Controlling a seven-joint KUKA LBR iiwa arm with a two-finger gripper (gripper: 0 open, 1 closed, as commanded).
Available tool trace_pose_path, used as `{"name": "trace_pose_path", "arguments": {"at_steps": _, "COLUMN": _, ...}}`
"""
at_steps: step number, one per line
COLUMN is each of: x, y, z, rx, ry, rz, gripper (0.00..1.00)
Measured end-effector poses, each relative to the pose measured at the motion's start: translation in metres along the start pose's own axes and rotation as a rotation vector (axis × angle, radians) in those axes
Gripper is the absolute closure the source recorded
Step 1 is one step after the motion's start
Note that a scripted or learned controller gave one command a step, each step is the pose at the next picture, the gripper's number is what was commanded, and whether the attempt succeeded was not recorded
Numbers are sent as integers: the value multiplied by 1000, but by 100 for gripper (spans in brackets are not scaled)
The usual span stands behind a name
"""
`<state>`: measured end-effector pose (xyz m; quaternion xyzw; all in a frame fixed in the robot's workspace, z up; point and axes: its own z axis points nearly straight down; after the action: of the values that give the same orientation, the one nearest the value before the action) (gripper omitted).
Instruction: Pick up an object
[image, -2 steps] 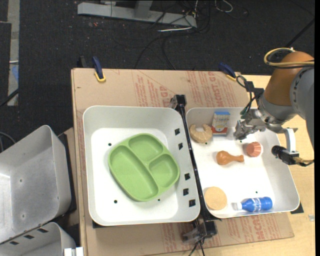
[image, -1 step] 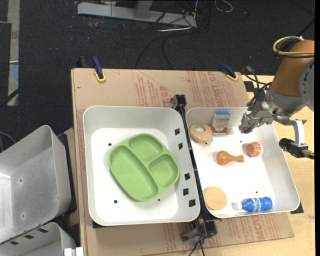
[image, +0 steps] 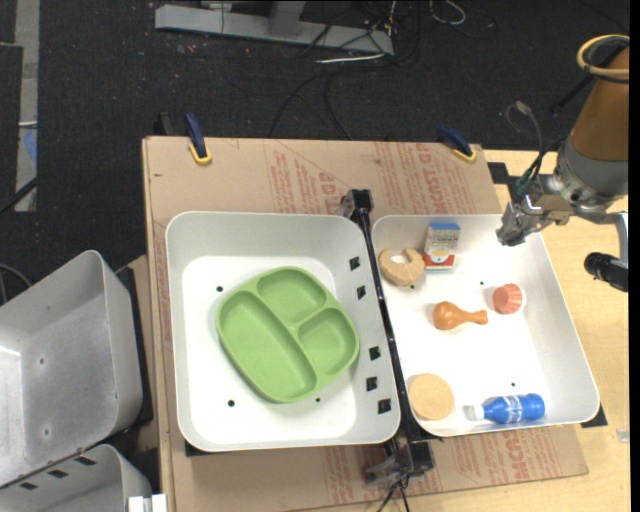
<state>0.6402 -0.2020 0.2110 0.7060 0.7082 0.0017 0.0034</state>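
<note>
Holding a green tray, the left bin sits beside the toy-filled right bin; fingers' state unclear.

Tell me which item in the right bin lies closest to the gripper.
The small carton at the bin's far edge lies closest to the gripper. The pink cupcake sits farther toward the camera; the blue bottle lies farthest.

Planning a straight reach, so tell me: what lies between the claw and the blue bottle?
In the camera view, the pink cupcake lies between the claw and blue bottle; otherwise bare bin floor.
</note>
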Motion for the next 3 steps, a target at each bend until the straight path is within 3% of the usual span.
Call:
{"name": "trace_pose_path", "arguments": {"at_steps": 1, "x": 4, "y": 2, "z": -64, "rx": -1, "ry": 0, "rz": -1, "gripper": 100}}
{"name": "trace_pose_path", "arguments": {"at_steps": 3, "x": 109, "y": -39, "z": -59, "rx": 9, "ry": 4, "rz": -3, "gripper": 100}}
